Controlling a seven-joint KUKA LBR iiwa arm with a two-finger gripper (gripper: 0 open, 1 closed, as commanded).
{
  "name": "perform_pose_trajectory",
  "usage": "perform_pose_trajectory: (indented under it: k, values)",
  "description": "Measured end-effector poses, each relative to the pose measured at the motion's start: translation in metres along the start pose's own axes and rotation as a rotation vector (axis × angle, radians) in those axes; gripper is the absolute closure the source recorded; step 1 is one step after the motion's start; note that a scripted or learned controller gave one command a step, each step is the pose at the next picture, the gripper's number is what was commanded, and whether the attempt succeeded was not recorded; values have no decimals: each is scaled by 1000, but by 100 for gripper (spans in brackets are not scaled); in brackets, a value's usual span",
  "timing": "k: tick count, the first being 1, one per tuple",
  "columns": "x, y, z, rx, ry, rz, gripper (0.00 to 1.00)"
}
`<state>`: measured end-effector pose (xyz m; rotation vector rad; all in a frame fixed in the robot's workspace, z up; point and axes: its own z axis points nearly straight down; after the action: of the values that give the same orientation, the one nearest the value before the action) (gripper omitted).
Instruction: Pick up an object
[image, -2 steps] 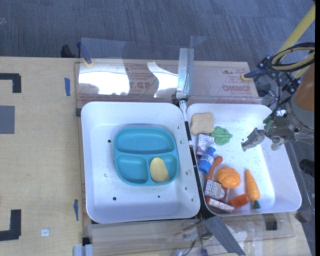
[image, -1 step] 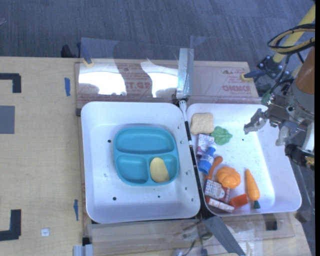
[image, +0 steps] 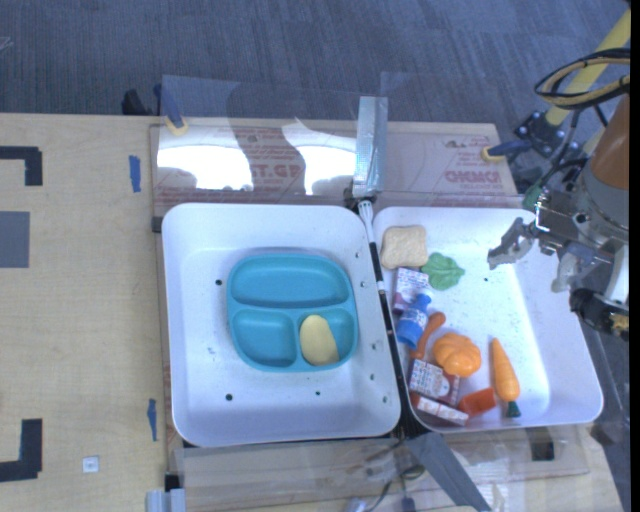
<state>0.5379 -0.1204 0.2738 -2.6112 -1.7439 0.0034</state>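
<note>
The right bin (image: 560, 400) holds a pile of toy food along its left and front sides. In it are a beige bread slice (image: 403, 244), a green leafy piece (image: 442, 269), small printed packets (image: 411, 288), an orange fruit (image: 457, 354) and a carrot (image: 503, 373). My gripper (image: 535, 262) hovers over the bin's back right part, above bare white floor. It is open with nothing between its fingers. The green piece lies to its left, apart from it.
The left bin (image: 190, 300) holds a blue divided plate (image: 290, 310) with a yellow oval piece (image: 318, 340) in its front right compartment. A metal divider (image: 369, 150) stands behind the seam between the bins. Cables (image: 570, 90) hang at the back right.
</note>
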Motion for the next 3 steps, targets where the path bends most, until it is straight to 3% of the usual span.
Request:
perform_pose_trajectory:
  k: [1, 2, 3]
  values:
    - [-15, -43, 152, 12, -1, -101, 0]
    - [-30, -32, 187, -1, 4, -168, 0]
    - [-30, -31, 177, -4, 4, -164, 100]
